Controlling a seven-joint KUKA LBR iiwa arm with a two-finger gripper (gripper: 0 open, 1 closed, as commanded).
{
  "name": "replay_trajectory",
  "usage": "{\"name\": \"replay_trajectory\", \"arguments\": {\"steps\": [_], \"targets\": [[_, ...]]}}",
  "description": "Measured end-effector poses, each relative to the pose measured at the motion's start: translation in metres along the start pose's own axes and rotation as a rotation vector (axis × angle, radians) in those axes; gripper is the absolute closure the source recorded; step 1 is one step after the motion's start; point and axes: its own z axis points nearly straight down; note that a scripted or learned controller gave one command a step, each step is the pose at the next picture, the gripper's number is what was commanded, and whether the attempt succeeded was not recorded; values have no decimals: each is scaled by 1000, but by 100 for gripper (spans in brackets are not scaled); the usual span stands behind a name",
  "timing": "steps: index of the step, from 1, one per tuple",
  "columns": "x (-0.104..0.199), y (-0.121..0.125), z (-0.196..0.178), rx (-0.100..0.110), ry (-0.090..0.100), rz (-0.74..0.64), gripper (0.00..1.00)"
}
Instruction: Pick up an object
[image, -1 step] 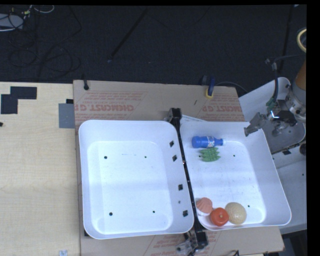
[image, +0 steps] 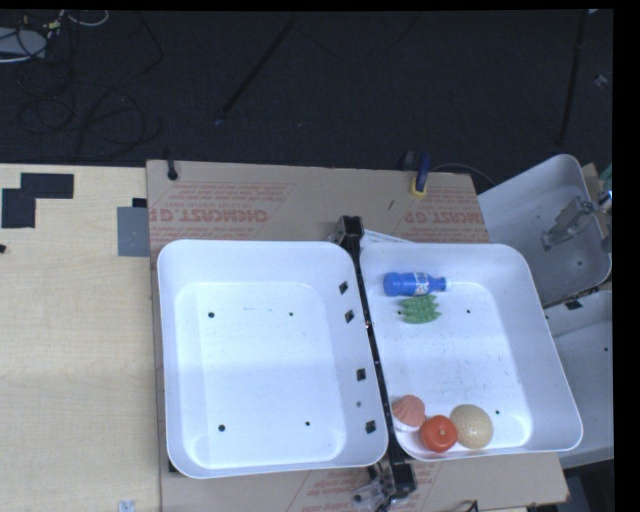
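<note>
Camera view shows the right bin (image: 540, 330) holding a blue bottle (image: 414, 284) near its far wall, a tan ball (image: 472, 425), a red tomato-like toy (image: 438, 433), a pink shell-like piece (image: 408, 410) and a small green leafy toy (image: 420, 310). The bottle looks light, stiff and slippery, so I would grip it across its middle. The jaws' state I cannot tell.

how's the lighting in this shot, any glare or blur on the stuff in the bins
Camera view: even, soft light; the left white plastic bin looks bright, nearly washed out on its floor; the small blue plastic bottle and round red ball in the right white bin are slightly soft; the background floor is dark.
</note>
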Motion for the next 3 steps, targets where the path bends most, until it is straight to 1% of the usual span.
{"name": "replay_trajectory", "arguments": {"steps": [1, 2, 3], "targets": [[-7, -36, -27, 9, 3, -2, 0], [-7, -61, -65, 8, 3, 0, 0], [-8, -92, -132, 5, 2, -4, 0]]}}
